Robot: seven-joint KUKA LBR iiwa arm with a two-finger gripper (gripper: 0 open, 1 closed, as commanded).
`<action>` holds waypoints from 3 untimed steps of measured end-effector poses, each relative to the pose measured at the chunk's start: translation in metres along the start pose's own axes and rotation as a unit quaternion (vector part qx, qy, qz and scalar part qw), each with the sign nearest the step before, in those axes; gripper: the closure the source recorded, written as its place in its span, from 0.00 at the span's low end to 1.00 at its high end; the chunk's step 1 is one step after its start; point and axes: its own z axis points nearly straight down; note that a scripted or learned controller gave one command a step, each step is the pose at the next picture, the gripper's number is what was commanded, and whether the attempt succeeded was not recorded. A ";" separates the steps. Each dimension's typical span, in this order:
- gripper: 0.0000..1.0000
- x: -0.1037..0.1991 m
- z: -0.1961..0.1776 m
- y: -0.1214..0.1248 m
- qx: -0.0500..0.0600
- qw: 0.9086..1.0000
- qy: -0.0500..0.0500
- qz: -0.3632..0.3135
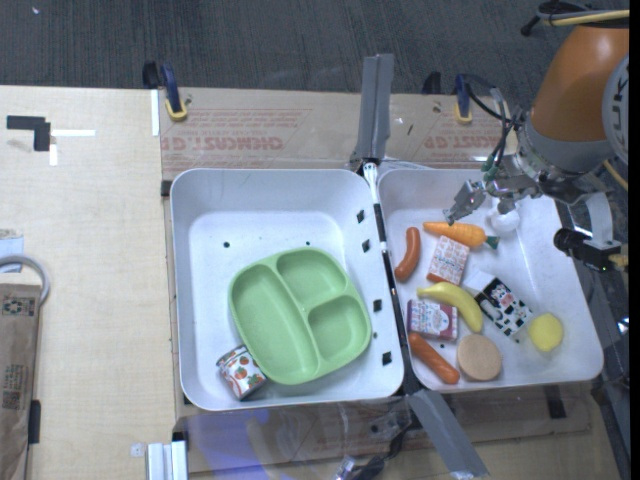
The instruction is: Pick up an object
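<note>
bright even overhead light | soft shadows | slightly soft focus

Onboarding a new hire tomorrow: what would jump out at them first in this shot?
Probably the green divided plate filling much of the left bin, with a small printed can lying at its near-left edge. Next, the clutter of toy food in the right bin: a banana, a carrot, a yellow lemon. The claw hangs over that bin's far side, above the carrot.
</note>
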 end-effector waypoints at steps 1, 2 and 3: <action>0.00 -0.017 0.093 -0.006 -0.005 0.998 -0.001 -0.062; 1.00 -0.018 0.082 -0.005 -0.007 0.998 -0.002 -0.060; 1.00 0.051 -0.011 0.018 -0.001 0.998 0.000 0.059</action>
